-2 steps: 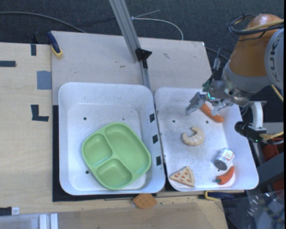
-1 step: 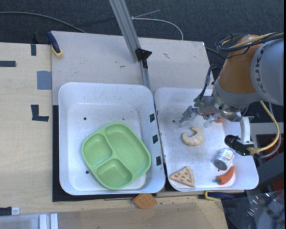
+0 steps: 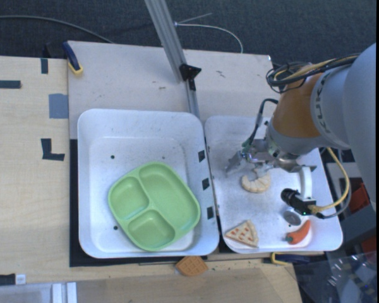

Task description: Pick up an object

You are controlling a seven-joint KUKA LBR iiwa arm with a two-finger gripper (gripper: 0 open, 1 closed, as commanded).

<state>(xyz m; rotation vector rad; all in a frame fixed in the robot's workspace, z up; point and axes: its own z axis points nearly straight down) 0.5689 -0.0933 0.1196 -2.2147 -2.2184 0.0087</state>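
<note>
My gripper point(image 3: 249, 165) hangs over the right bin point(image 3: 224, 134), in its upper middle, with the fingers spread and nothing between them. A round tan cookie point(image 3: 256, 184) lies just below and to the right of the fingertips, close to them. A pizza slice toy point(image 3: 242, 233) rests near the bin's front edge. To its right, in the front right corner, lies an orange carrot-like toy point(image 3: 300, 233).
The left bin point(image 3: 88, 125) holds a green divided plate point(image 3: 153, 204) in its front half. Another tan cookie point(image 3: 191, 266) lies outside the bins on the bench's front edge. A metal pole point(image 3: 167, 30) slants over the back of the bench.
</note>
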